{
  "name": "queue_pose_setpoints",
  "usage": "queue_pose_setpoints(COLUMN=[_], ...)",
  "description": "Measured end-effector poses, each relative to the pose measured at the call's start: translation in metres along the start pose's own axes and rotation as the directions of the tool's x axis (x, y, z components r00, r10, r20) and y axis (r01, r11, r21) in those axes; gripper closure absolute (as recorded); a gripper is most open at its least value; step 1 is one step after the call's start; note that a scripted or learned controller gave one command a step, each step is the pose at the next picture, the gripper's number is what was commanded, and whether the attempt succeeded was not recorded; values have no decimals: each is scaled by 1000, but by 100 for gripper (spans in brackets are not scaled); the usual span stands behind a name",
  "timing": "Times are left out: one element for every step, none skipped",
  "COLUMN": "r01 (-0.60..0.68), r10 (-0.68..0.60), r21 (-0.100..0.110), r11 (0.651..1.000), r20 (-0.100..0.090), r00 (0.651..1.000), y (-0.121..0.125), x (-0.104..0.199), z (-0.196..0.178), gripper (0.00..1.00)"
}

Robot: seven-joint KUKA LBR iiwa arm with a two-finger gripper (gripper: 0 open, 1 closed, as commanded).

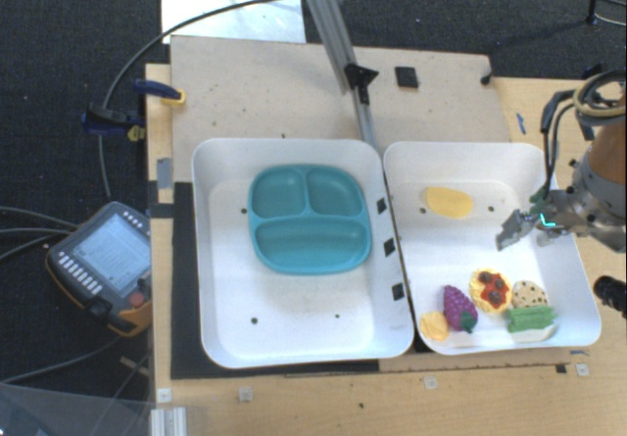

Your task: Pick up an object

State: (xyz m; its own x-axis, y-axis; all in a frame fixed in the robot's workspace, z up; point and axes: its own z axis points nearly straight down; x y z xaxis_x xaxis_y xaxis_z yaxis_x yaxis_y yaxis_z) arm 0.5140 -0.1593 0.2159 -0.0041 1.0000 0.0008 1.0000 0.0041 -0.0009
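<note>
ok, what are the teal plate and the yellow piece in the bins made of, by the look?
Teal divided plate: probably moulded plastic, smooth with a soft sheen; uniform colour and rounded compartment ridges point that way. Yellow piece: likely plastic or rubbery toy food, flat, matte, even colour; too small to tell further. Right bin: white, thin-walled with a rolled rim, looks like formed plastic.

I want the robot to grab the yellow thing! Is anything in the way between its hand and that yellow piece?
Nothing visible is in the way. The gripper hovers over the right bin, and only bare white bin floor lies between it and the yellow piece. The other toy foods cluster nearer the bin's front edge.
</note>
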Motion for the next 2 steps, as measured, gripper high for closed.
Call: queue_pose_setpoints(r01=[0,-4], r10=[0,4], r21=[-2,2], r11=[1000,1000], r20=[0,1], r00=[1000,1000], y=[1,-3], x=[0,-10], z=[-1,50], gripper=[0,0])
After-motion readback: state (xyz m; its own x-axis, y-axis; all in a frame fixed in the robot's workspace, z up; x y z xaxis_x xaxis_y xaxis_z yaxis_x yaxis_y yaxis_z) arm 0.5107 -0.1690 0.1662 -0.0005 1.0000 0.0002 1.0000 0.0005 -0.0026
